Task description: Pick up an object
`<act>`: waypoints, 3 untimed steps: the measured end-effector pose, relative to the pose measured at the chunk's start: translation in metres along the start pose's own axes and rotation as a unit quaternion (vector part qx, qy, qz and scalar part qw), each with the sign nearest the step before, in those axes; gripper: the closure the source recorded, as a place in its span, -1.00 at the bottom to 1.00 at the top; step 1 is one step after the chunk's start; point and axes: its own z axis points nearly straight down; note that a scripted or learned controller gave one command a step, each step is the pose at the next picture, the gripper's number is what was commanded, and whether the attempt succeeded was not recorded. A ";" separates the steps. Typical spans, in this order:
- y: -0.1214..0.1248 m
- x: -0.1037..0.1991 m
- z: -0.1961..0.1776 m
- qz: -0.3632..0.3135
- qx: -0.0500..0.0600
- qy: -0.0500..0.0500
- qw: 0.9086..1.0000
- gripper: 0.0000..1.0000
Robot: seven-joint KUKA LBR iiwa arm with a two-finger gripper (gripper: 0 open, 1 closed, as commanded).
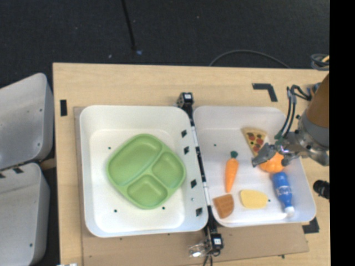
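The light wooden desk (138,85) is carrying 2 white bins. The gripper (270,157) is hovering at a round orange toy fruit (272,164) in the right shallow bin (222,121); its state I cannot tell. Judging by this, grasping is underway; lifting follows.

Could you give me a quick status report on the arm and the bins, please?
Gripper low in right bin, over orange fruit; grasp unconfirmed. Pizza slice and blue bottle crowd close.
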 end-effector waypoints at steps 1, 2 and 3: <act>0.002 0.008 0.047 0.001 0.000 0.000 1.000 -1.00; 0.011 0.012 0.098 0.002 -0.001 0.000 1.000 -1.00; 0.011 0.011 0.085 0.005 -0.003 0.000 1.000 1.00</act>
